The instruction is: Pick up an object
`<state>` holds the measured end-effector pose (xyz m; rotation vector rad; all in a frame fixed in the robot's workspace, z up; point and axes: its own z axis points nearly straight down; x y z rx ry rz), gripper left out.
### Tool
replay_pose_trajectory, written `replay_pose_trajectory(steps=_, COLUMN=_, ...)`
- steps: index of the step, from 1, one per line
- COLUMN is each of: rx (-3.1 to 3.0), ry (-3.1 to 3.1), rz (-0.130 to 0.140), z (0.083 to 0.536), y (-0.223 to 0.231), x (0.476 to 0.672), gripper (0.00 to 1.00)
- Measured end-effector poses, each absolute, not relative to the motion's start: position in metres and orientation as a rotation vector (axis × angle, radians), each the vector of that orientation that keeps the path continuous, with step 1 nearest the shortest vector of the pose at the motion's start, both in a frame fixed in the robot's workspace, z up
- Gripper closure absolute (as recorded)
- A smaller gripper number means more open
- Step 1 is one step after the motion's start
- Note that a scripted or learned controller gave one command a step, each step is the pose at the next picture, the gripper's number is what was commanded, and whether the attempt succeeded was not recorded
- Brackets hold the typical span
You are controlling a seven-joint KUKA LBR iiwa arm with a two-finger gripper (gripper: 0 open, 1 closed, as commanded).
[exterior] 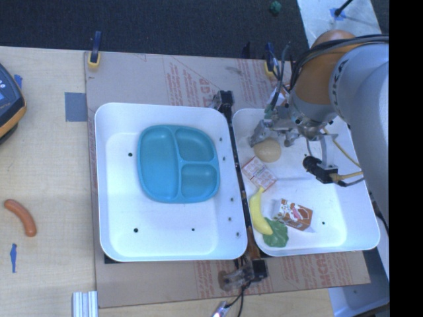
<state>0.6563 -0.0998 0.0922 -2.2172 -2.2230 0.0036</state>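
Grey metal with an orange band fills the upper right for us: the arm [344, 65] leans over the far end of the right bin [353, 240], and that bulk is our first worry, because it hangs low over the bin's far wall and any misjudged descent could knock that wall. Next in size, the left bin [112, 236] carries a blue divided plate [178, 164] lying flat in its far half, well apart from the action, so we see no trouble there. Then the gripper [272, 136], poised at the far-left corner of the right bin, straddles a tan round object [268, 151]; we see one finger reaching down at the object's left, yet the tips blur into the clutter, so we cannot tell whether the claw is spread or clamped, and we won't call it a hold. That round thing looks like our target, and its curved surface is the risk: a pinch off its middle could squirt it toward the bin's left wall. Just nearer along that wall lies a small pink-and-white packet [258, 172], close enough to be nudged or snagged if the fingers come down wide. Further toward the near edge we spot a yellow banana [259, 213] touching a green leafy piece [276, 234], with a red-and-white carton [294, 214] beside them toward the middle, all safely clear.
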Motion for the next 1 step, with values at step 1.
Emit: replay_pose_trajectory(steps=1, rx=-2.214, ry=-2.224, rz=0.005, z=0.0921, y=-0.0948, x=0.6562, gripper=0.0)
